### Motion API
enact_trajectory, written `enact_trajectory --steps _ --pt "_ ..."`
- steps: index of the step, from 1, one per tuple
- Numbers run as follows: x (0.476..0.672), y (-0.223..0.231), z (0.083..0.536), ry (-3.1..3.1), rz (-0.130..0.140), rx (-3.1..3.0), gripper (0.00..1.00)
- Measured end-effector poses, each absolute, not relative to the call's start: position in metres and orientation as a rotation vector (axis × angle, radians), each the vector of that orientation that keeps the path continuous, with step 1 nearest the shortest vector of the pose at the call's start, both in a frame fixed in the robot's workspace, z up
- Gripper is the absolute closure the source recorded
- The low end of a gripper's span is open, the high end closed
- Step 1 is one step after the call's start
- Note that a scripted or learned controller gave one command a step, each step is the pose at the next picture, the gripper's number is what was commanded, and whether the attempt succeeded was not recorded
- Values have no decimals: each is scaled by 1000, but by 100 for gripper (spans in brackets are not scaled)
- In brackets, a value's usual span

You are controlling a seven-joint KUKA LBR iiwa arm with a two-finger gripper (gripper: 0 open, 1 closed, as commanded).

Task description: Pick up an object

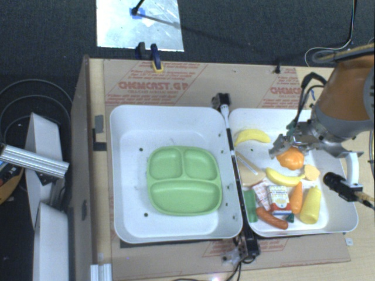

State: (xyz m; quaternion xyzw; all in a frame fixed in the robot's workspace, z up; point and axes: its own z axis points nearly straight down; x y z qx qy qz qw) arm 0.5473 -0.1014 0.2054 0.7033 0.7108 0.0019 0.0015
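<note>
The right white bin (345, 218) holds toy food. My gripper (285, 144) hangs over its middle, directly above and touching an orange fruit (292, 158). A yellow banana (252, 136) lies to the gripper's left, and a second banana (283, 178) sits just below the orange fruit. Toward the bin's front lie a carrot (297, 197), a yellow bottle (311, 205), a small juice box (279, 196), a red sausage (272, 218) and a green piece (251, 206). A pale yellow wedge (311, 172) lies to the right of the orange fruit.
The left white bin (126, 157) holds a green divided plate (184, 179). A divider rail (232, 157) runs between the bins. The grey and orange arm (345, 98) covers the right bin's far right corner. A thin pale stick (248, 162) lies near the divider.
</note>
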Motion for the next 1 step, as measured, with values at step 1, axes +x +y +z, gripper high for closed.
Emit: enact_trajectory --steps 1 --pt "551 -43 225 2233 7 2208 100"
